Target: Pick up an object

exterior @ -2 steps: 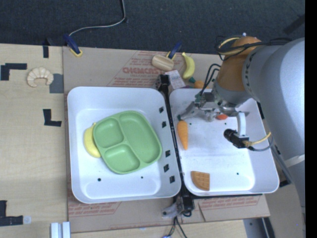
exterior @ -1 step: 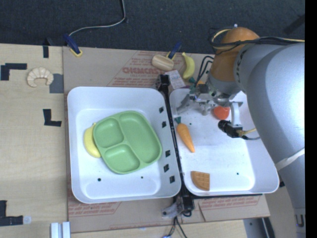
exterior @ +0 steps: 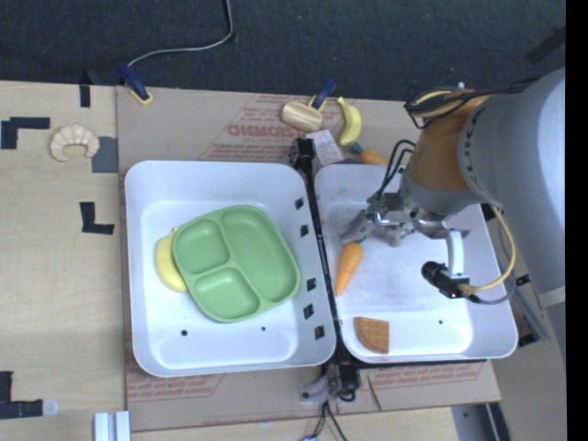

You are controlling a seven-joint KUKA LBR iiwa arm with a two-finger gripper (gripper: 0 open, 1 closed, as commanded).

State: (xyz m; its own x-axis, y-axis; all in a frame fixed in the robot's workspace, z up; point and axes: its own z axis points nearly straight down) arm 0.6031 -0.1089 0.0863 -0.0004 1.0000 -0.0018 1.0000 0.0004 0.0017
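My gripper (exterior: 377,232) hangs low over the far left part of the right bin (exterior: 478,338), fingers spread and open with nothing between them. An orange carrot (exterior: 347,266) lies just in front of its left finger (exterior: 354,234), close to the bin's left wall and apart from the finger. A brown cracker-like piece (exterior: 372,334) rests near the bin's front edge. In the left bin (exterior: 147,191) a green divided plate (exterior: 235,262) lies over a yellow banana (exterior: 167,265), which peeks out at the plate's left.
Behind the bins sit a bread roll (exterior: 301,114), a small banana (exterior: 349,122) and a wrapped item (exterior: 323,145) on the cardboard. A croissant (exterior: 73,141) lies at far left. The arm's grey body (exterior: 524,163) covers the right bin's far right side.
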